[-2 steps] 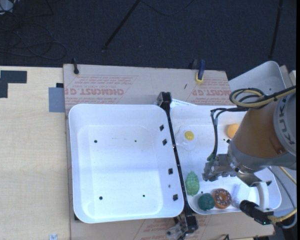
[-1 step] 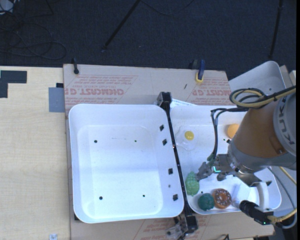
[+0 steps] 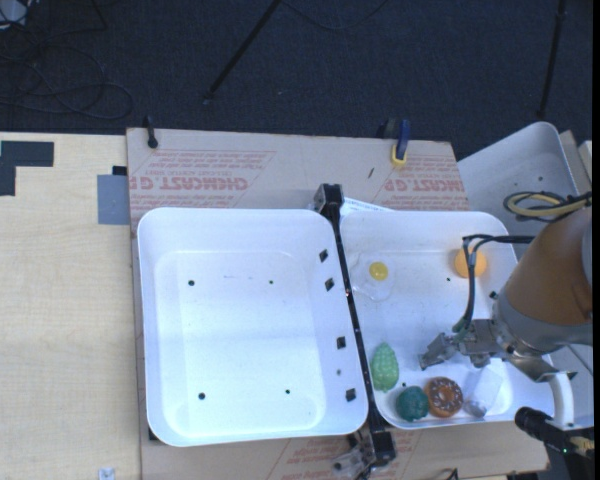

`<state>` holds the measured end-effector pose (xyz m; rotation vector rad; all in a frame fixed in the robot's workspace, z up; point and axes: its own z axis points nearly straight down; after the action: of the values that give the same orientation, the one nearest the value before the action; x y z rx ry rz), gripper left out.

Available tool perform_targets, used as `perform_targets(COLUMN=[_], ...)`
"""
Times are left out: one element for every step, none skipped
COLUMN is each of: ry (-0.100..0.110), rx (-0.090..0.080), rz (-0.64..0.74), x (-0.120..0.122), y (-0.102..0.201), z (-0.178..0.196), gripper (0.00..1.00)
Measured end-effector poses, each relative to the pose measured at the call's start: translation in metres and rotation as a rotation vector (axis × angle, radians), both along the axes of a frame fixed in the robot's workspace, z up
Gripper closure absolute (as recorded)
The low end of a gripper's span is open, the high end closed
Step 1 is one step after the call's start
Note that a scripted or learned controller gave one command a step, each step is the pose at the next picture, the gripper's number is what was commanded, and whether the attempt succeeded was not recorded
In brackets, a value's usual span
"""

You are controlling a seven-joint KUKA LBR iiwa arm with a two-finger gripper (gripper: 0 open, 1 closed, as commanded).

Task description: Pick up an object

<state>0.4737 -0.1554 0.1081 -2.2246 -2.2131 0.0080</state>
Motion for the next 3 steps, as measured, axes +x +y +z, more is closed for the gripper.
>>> perform_targets(ry=[-0.004,-0.011,-0.023], rx=[0.001,0.001,-0.002], rz=[0.009,0.010,0.012], x=[0.039,0.111,0.175], y=[-0.020,-0.001,0.030], z=[-0.021,0.001,0.146], gripper=[0.00,0.00,0.00])
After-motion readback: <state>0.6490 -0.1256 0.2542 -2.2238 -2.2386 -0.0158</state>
